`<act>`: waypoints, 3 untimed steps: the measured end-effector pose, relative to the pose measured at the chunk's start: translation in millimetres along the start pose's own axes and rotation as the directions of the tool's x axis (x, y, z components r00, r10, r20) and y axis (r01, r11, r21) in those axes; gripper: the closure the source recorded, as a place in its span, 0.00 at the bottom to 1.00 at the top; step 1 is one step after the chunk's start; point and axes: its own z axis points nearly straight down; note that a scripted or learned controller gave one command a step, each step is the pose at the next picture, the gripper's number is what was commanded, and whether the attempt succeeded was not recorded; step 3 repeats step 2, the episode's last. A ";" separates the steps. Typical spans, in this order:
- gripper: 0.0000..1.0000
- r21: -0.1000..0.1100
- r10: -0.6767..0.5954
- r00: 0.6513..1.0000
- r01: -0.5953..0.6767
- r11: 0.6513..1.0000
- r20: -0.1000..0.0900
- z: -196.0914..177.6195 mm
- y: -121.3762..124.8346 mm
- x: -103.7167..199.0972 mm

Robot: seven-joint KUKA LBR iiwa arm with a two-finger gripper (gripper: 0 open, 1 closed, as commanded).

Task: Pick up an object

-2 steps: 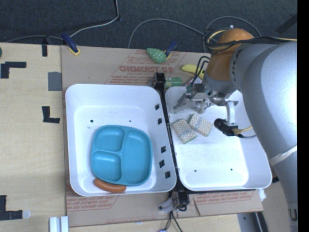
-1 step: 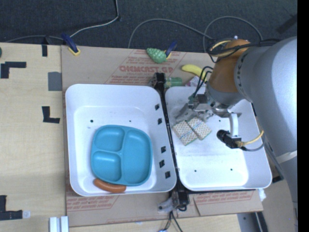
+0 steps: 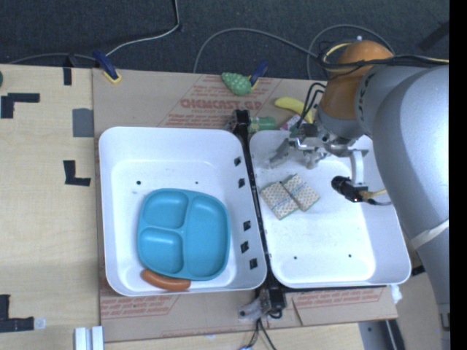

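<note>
Now, from the camera above, we see our gripper (image 3: 295, 152) low in the right bin (image 3: 328, 257), just above the little patterned sponge (image 3: 290, 195). We cannot tell if it is open or shut. We think we are reaching; next we must drop onto the sponge and squeeze.

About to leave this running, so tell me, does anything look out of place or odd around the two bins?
Two things lie outside the bins on the cardboard behind them: a green toy and a yellow banana. In the left bin, an orange sausage sits wedged beside the blue plate, not on it.
</note>
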 end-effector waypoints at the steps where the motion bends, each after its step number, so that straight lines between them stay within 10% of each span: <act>1: 0.00 0.001 0.002 1.000 -0.002 1.000 0.000 -0.7 -51.4 14.8; 2: 1.00 0.000 0.001 1.000 -0.001 1.000 0.001 -10.3 -51.0 14.8; 3: 1.00 0.000 0.001 1.000 -0.001 1.000 0.001 -10.3 -51.0 14.8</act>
